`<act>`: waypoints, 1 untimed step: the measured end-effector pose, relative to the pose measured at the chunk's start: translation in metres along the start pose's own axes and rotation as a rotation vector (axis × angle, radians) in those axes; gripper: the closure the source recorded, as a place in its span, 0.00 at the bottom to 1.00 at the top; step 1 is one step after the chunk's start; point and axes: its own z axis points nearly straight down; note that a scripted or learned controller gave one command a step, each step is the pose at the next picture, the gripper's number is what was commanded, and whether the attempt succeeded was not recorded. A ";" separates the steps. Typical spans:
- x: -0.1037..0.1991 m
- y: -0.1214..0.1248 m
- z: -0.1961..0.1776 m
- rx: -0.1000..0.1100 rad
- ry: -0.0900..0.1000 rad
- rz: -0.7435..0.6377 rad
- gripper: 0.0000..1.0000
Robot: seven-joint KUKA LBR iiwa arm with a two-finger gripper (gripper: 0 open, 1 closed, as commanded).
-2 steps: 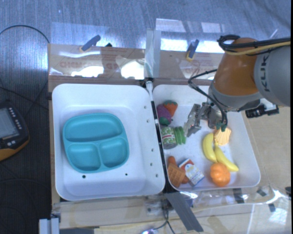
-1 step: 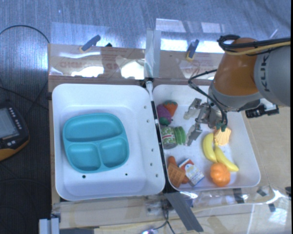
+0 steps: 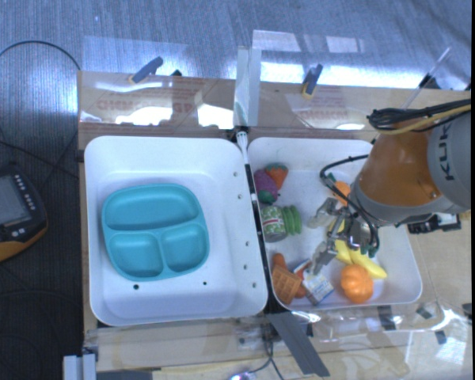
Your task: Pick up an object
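Observation:
My gripper (image 3: 326,232) hangs low in the right bin (image 3: 396,291), below the orange wrist band. It is open, and only white bin floor shows between its fingers (image 3: 323,254). A yellow banana (image 3: 362,261) and an orange fruit (image 3: 356,283) lie just right of it. A green can (image 3: 279,221) lies to its left. A brown waffle-like piece (image 3: 285,282) and a small white and blue object (image 3: 318,288) rest below it. A purple and orange vegetable toy (image 3: 269,180) sits in the bin's upper left corner.
The left bin (image 3: 222,275) holds a teal divided plate (image 3: 154,229). A ridge (image 3: 253,228) separates the two bins. Black cables (image 3: 412,115) loop over the arm at the right. A handheld controller (image 3: 12,208) lies far left, off the bench.

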 end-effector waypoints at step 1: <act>0.025 -0.045 0.005 0.008 -0.005 -0.159 0.00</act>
